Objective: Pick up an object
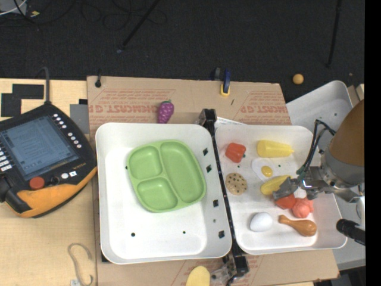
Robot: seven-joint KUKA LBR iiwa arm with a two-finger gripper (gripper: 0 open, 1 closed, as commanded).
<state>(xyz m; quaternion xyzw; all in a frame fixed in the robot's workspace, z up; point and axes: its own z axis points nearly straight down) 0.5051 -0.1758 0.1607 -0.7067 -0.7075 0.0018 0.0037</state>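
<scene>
Two bins are sitting on the bench (59, 237), the right bin (333, 240) holding the tomato (286, 202) under the fingers (290, 187); whether these are open or closed, I cannot tell.

I'm seeing a teach pendant (41, 154) lying on the bench left of the bins, a purple grape bunch (165, 111) sitting on the cardboard (125, 103) behind them, and a small orange ball (297, 78) resting on the dark floor.
</scene>
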